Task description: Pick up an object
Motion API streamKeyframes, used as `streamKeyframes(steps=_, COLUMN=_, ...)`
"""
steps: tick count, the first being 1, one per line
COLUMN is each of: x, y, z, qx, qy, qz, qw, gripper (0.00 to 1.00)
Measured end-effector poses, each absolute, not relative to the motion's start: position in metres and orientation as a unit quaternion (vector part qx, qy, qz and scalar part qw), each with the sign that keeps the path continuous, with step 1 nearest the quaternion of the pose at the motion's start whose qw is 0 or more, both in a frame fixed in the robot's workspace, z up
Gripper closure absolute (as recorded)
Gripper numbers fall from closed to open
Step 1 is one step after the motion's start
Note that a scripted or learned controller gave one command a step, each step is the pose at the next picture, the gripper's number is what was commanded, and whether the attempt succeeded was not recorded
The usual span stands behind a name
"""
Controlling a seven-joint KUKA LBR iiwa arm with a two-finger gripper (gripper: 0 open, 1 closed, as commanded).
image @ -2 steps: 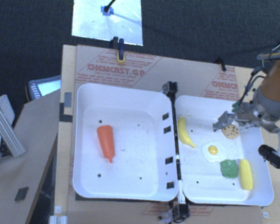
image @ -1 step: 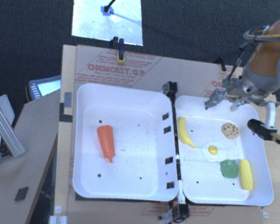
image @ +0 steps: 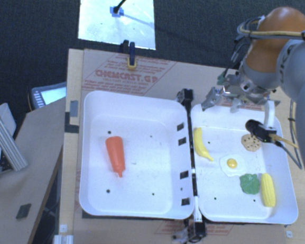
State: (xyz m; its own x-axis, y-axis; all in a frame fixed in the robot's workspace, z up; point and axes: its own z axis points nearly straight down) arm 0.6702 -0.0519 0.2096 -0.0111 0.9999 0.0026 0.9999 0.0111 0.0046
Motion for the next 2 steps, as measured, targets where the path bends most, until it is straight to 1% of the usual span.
streamKeyframes(steps=1, x=0.67, y=-0.057, z=0.221, qx=0.704, qy=0.71, qz=0.0026, qw=0.003, gripper=1.0)
streamKeyframes(steps=2, x=0.614, y=-0.159, z=0.248, qx=0.71, qy=0.704, qz=-0.0012, qw=0.003, gripper=1.0)
